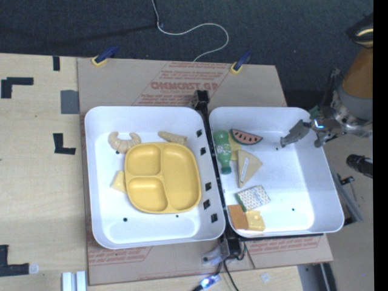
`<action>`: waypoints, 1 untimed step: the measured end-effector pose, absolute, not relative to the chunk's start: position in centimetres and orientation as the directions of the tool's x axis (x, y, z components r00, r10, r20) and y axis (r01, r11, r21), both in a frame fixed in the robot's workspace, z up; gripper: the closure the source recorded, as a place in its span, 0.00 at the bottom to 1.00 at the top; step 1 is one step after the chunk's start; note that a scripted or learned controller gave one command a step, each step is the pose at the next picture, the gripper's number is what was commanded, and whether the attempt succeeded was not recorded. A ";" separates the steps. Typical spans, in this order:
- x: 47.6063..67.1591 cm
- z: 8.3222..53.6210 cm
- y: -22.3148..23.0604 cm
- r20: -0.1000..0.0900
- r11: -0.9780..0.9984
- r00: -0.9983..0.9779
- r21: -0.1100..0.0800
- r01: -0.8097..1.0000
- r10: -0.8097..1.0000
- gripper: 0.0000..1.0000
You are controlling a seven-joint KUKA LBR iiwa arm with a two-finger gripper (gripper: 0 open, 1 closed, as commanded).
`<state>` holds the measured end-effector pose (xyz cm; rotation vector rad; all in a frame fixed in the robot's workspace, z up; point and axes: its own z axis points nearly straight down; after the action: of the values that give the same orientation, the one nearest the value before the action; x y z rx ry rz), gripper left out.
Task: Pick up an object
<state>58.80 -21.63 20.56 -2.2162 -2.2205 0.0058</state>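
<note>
My gripper [302, 139] hangs over the far right part of the right bin [315, 180], fingers spread open and nothing between them. To its left in that bin lie a watermelon slice [246, 138], a green bottle [223, 151], a pale sandwich wedge [248, 165], a patterned packet [253, 196] and an orange and yellow block [247, 219]. All of them sit in the bin's left half, apart from the gripper.
The left bin [100, 211] holds a yellow divided plate [162, 177], a croissant [123, 140], a bread piece [172, 138] and a yellow wedge [117, 181]. Black clips [209, 180] line the wall between the bins. The right bin's floor below the gripper is bare.
</note>
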 end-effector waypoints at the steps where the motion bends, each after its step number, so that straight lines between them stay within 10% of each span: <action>1: 58.5 14.2 -21.1 0.000 0.002 -0.002 -0.006 1.000 1.000 0.00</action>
<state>58.54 -21.10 14.21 -2.2156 -2.2211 0.0060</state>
